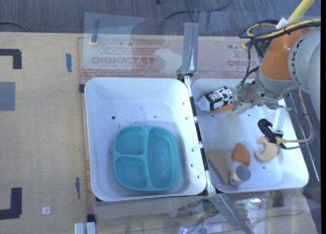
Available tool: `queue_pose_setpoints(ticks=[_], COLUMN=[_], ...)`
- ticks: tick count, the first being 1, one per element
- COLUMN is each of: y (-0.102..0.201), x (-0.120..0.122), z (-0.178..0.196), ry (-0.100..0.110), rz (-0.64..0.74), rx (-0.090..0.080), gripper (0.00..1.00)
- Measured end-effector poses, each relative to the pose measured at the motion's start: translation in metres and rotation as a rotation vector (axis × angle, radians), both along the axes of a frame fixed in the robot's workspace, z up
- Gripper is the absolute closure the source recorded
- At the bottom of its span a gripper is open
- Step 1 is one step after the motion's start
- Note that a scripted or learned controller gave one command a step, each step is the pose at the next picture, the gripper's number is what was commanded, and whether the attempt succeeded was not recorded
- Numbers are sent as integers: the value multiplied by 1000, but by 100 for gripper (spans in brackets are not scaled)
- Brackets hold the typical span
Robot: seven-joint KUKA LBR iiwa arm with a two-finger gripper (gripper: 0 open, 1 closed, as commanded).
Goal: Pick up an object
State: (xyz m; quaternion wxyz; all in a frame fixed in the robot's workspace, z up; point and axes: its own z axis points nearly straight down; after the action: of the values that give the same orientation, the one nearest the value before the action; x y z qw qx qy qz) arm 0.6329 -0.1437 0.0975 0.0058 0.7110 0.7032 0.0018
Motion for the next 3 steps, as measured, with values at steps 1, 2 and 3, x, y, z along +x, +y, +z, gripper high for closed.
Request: queue_pose_setpoints(ticks=[1,2,3], y=[0,23,33], x=[0,25,26], z=[0,-11,-3], ry=[0,51,55], rz=[0,-59,-51], rx=[0,-7,8], gripper=[0,0,100])
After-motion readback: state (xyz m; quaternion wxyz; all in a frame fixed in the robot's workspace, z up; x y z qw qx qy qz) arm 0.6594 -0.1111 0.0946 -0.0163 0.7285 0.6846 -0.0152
